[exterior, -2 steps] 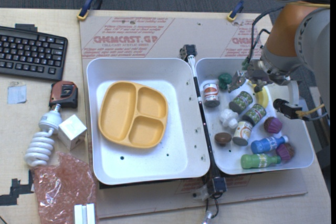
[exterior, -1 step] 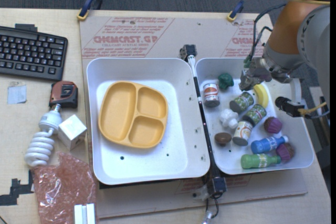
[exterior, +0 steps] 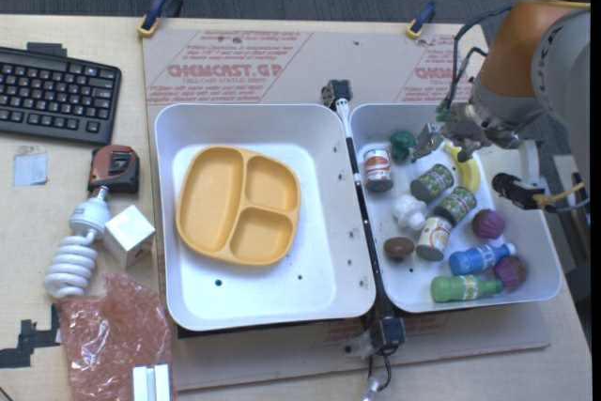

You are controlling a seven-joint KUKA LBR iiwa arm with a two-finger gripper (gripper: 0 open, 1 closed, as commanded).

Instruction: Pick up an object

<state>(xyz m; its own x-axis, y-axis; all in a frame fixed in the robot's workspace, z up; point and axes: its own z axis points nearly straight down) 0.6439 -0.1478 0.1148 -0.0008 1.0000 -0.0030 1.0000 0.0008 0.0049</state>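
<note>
Nearest, along the right bin's (exterior: 540,288) front wall, a green bottle (exterior: 465,287) lies on its side, with a blue bottle (exterior: 481,256) just behind it and purple pieces (exterior: 488,223) beside them. Further in sit a brown oval (exterior: 399,248), a white lump (exterior: 409,211), and several small cans (exterior: 445,192). A red-labelled can (exterior: 377,168) stands near the left wall. The left bin (exterior: 178,286) holds a yellow divided tray (exterior: 238,203). At the far end, the hand (exterior: 441,136) hovers low above a yellow banana (exterior: 467,169) and a green piece (exterior: 403,144); whether it is open or closed cannot be told.
</note>
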